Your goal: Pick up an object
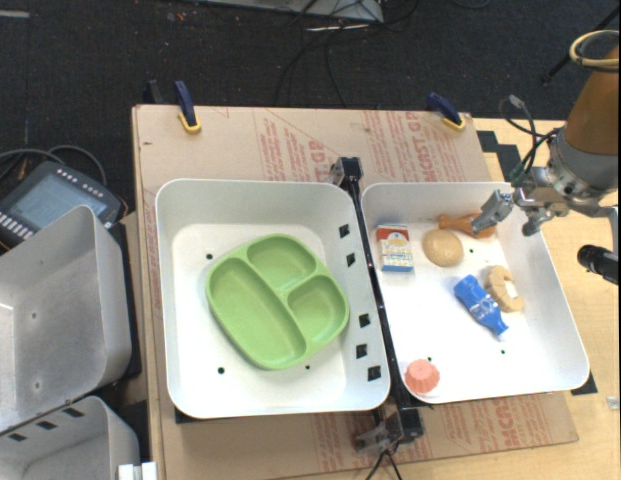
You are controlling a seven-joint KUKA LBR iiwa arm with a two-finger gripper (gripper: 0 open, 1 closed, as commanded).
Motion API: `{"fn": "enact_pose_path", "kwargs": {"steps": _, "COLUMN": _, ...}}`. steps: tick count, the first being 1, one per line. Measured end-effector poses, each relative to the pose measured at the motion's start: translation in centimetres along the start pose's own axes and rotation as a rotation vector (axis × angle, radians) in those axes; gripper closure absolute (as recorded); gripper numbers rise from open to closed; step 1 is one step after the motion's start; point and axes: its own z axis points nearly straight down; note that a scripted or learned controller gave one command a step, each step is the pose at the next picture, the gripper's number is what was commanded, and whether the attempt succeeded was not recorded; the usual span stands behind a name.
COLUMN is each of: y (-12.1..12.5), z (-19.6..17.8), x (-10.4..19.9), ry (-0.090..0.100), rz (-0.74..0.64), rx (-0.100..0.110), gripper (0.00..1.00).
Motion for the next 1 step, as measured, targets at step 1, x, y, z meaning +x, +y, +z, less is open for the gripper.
{"fn": "enact_pose_path", "kwargs": {"steps": 1, "y": 0.21, "z": 6.33, "x": 0.25, "ry": 0.000, "rz": -0.001, "rx": -0.001, "gripper": 0.00}}
